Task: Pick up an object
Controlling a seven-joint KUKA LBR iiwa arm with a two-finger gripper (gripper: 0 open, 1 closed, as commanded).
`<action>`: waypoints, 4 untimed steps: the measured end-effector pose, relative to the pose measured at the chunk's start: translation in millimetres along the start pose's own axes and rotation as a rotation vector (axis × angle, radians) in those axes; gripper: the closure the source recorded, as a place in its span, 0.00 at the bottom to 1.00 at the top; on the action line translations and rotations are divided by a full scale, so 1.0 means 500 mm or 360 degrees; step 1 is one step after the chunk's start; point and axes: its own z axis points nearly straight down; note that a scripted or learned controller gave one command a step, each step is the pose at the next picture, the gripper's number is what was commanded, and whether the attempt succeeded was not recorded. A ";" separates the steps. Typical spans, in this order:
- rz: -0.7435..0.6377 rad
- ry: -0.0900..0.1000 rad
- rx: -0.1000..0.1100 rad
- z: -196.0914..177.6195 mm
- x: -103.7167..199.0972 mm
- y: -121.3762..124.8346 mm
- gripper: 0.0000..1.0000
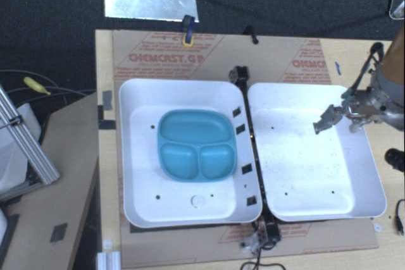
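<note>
Over the right bin (361, 199), the gripper (329, 118) hung with nothing visibly held; its spread I cannot tell. Reaching the blue plate (196, 145), lying in the left bin (136, 199), seemed next.
</note>
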 end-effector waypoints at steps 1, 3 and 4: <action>0.0004 0.0006 0.0020 0.277 0.015 -0.080 0.00; -0.0007 0.0003 0.0002 0.389 0.092 -0.073 0.00; -0.0001 -0.0002 -0.0005 0.366 0.084 -0.070 1.00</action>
